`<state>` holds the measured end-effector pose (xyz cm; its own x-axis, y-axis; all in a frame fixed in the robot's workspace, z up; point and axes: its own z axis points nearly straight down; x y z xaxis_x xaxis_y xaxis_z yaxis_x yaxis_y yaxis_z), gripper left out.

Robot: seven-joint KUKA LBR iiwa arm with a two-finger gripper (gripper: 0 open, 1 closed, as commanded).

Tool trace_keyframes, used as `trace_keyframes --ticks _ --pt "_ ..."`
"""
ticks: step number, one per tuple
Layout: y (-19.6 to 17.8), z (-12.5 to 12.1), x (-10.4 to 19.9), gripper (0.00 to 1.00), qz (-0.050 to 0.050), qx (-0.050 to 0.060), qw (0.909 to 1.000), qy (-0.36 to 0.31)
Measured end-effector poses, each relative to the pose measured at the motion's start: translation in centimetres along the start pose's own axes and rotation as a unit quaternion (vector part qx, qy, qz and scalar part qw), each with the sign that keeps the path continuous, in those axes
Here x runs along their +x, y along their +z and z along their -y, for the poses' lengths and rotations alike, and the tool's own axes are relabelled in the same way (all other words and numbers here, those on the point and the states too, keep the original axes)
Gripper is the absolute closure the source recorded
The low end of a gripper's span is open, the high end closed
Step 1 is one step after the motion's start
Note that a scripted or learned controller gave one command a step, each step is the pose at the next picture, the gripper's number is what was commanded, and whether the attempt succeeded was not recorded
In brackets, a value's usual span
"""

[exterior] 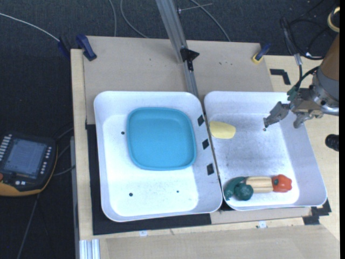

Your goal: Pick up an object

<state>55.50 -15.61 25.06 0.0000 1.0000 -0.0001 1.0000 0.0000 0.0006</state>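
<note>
In the left bin (108,144) we count one blue plate (160,138), with bare floor along its near edge. In the right bin (307,161) lie one yellow piece (222,130) and one toy vegetable (257,186) against the near wall. Above its far side, we see the gripper (287,117) spread open, grasping nothing.

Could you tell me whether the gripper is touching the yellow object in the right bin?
Apart. The camera view shows bare bin floor between the gripper and the yellow object.
</note>
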Motion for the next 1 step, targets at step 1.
trace_keyframes --ticks 1 --pt "4.83 -0.28 -0.87 0.0 0.0 0.002 1.0 0.0"
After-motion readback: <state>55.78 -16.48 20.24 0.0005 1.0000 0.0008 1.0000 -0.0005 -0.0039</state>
